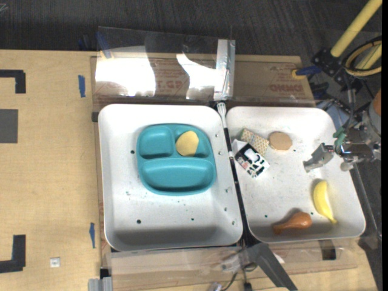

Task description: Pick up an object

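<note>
**End effector over the right bin, objects lying loose below**

The only printing that can be made out is on a small black-and-white card (251,160) lying near the left wall of the right bin (285,214); its bold marks are too small to read. Faint reddish lettering runs along the cardboard panel (276,83) behind the bins, but it appears upside down and cannot be read.

The end effector (319,157) sits above the right part of the right bin, reaching in from the right edge. Whether it is wide or narrow cannot be told, and nothing is visibly between its tips.

Candidate objects lie in the right bin. A round tan piece like a bread roll (280,140) rests towards the far side, just beside a pale waffle-patterned piece (256,140) that touches the card. A yellow banana (322,201) lies near the right wall, on the near side of the end effector and apart from it. A brown drumstick-shaped piece (293,222) lies along the near edge, just left of the banana.

In the left bin (121,211) a teal divided plate (176,159) holds a yellow rounded piece (187,143) in its far right compartment.

A clear plastic sheet (163,71) stands behind the left bin, catching glare. Blue tape marks (81,85) sit on the bench (42,162), and cables with a yellow tube (361,18) crowd the far right corner.
</note>
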Controlling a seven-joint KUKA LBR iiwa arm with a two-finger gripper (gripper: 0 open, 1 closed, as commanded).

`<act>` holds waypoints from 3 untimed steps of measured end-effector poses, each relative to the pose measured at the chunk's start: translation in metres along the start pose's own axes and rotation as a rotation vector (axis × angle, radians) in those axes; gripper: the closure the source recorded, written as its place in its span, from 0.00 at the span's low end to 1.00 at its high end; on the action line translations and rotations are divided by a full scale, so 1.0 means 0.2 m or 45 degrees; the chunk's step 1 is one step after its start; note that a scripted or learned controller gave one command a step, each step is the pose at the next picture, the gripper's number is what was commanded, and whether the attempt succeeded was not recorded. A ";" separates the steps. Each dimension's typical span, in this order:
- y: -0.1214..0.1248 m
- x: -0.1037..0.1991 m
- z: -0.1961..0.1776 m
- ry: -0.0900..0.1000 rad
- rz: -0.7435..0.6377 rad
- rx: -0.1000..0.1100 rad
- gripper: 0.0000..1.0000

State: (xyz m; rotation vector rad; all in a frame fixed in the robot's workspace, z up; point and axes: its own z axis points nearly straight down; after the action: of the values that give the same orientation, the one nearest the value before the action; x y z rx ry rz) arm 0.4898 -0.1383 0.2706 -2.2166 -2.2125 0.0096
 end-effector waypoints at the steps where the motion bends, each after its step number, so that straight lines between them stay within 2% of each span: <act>1: 0.01 -0.25 0.80 -0.005 -0.062 -0.013 0.00; 2: 0.01 -0.24 0.78 -0.001 -0.059 -0.003 1.00; 3: 0.00 -0.24 0.80 0.002 -0.059 0.006 0.00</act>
State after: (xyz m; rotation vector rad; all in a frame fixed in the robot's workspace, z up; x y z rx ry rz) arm 0.4873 -0.1856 0.1114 -2.1610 -2.2599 0.0125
